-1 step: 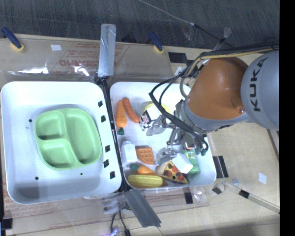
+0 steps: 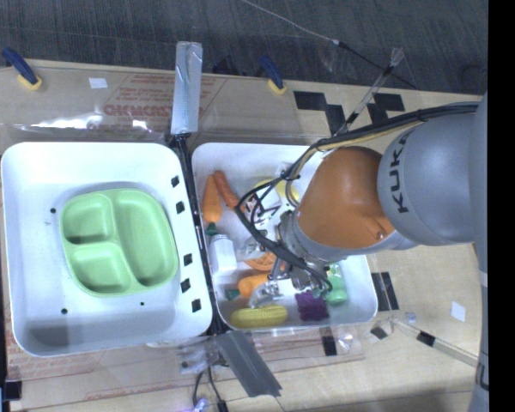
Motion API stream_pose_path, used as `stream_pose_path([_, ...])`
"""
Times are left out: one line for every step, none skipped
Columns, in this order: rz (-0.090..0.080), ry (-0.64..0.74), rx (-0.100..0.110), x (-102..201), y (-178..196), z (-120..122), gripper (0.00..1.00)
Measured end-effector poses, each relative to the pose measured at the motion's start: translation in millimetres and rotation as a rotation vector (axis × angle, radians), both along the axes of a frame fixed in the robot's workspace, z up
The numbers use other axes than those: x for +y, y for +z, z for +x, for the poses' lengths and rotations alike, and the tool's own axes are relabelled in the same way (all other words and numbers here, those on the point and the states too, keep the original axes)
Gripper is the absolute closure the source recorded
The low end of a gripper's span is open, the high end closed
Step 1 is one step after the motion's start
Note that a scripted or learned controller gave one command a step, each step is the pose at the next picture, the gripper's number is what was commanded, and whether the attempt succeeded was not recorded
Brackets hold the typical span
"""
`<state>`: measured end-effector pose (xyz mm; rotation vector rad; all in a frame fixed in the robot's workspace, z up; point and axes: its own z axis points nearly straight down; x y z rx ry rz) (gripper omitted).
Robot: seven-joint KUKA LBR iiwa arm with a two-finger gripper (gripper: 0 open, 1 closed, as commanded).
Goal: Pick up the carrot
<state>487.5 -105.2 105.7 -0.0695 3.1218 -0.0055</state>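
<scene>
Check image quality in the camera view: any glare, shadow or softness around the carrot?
Camera view: generally soft, low resolution. Carrot evenly lit and readable. Glare on the clear plastic sheet behind the bins. The arm covers and shades much of the right bin; the end effector sits in cluttered, blurry detail among toys.

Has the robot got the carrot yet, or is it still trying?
Not yet, by the look of it. Done: the arm has reached into the right bin, and the gripper is low among the toy foods. In hand: nothing visible. Left: the carrot lies at the bin's upper left, apart from the gripper, so grabbing and lifting remain.
</scene>
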Motion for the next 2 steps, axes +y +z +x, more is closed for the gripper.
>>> stream_pose_path([0.005,-0.256,-0.001,4.7,-9.5,-1.2,0.00])
stream_pose_path([0.005,-0.247,0.005,6.4,-0.3,-1.7,1.00])
